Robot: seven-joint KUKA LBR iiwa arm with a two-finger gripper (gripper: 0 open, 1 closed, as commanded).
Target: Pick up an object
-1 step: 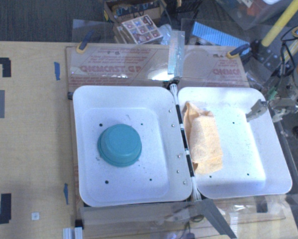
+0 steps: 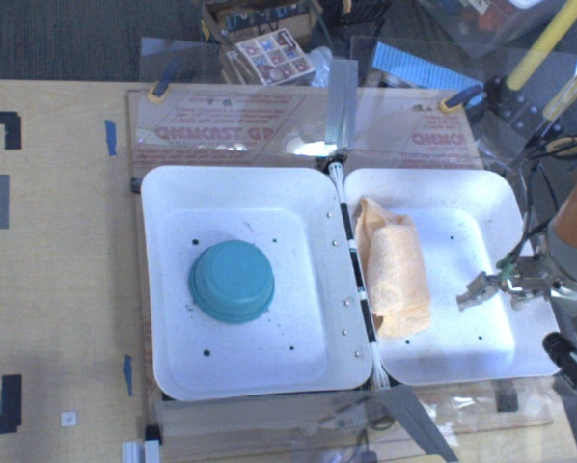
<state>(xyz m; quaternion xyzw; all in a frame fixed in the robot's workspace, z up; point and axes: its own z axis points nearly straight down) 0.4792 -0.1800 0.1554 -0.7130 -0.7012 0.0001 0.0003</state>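
Teal bowl (image 2: 233,280) sits upside down in the left bin (image 2: 163,258), a crumpled tan cloth (image 2: 395,278) lies against the left wall of the right bin (image 2: 481,196), and the gripper (image 2: 481,290) at mid-right hangs with fingers spread, pinching nothing, below clear panels with unreadable reddish lettering (image 2: 221,133).

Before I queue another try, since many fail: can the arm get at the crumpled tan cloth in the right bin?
Probably yes. The pincer hovers over the right bin, just right of the tan cloth, with bare bin floor between them and nothing lying on the cloth.
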